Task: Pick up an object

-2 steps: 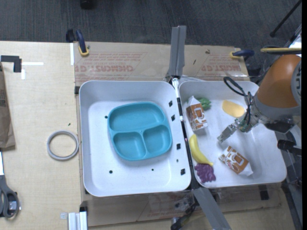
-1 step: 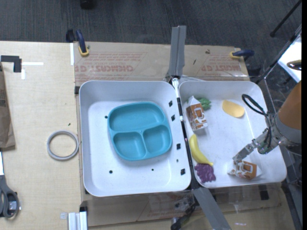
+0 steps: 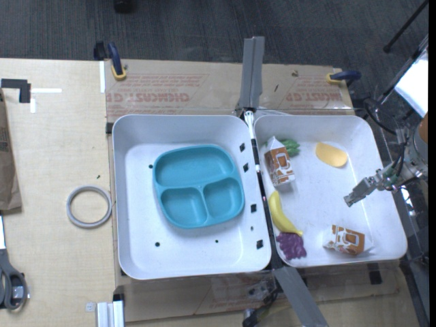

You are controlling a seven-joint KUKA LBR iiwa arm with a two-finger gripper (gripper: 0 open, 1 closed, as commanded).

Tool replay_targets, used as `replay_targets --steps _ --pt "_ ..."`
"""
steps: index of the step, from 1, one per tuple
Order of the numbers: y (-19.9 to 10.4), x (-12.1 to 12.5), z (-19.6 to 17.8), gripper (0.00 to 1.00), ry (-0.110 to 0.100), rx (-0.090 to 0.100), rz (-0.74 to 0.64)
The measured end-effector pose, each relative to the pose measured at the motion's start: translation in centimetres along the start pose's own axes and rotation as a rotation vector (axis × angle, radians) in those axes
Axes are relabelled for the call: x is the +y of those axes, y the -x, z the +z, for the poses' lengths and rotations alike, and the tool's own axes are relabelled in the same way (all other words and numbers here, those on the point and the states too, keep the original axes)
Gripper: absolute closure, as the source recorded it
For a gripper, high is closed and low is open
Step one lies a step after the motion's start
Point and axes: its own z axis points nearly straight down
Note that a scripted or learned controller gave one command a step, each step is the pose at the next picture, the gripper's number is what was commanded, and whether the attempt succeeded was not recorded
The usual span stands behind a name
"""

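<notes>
Gripper (image 3: 357, 195) sits over the right bin (image 3: 381, 162), toward its right wall, arm coming in from the right edge. Can't tell the gripper's state at this resolution; nothing visible held in it.

Right bin contents:
- yellow flat piece (image 3: 331, 154), far side, well up-left of the gripper
- orange-and-white carton (image 3: 280, 167) near the bin's left wall, green item (image 3: 291, 146) just behind it, touching or nearly
- banana (image 3: 279, 212) along the left wall, near of the carton
- purple grapes (image 3: 291, 245) just near of the banana's end, at the near-left corner
- second orange-and-white carton (image 3: 346, 240) at the near side, closest thing to the gripper but clearly apart from it

Left bin (image 3: 129, 203): teal three-compartment tray (image 3: 197, 184) roughly centred, tilted a bit relative to the bin walls.

On the surface (image 3: 54, 148) left of the bins: a grey ring (image 3: 88, 206), scissors (image 3: 11, 285) at the near-left edge, brown paper item (image 3: 7, 155) at the left edge. Two yellow-and-blue clamps (image 3: 116, 63) at the far edge behind the bins.
</notes>
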Motion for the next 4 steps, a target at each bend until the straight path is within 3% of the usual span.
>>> replay_targets --steps 1,2,3,4 --pt "-5.1 0.9 13.9 0.0 -0.002 0.002 0.218" --pt "-6.7 4.3 13.9 0.0 -0.002 0.001 0.062" --pt "-3.7 7.5 13.8 0.0 -0.001 0.001 -0.079" --pt "-2.6 10.1 10.5 0.0 0.002 -0.001 -0.565"
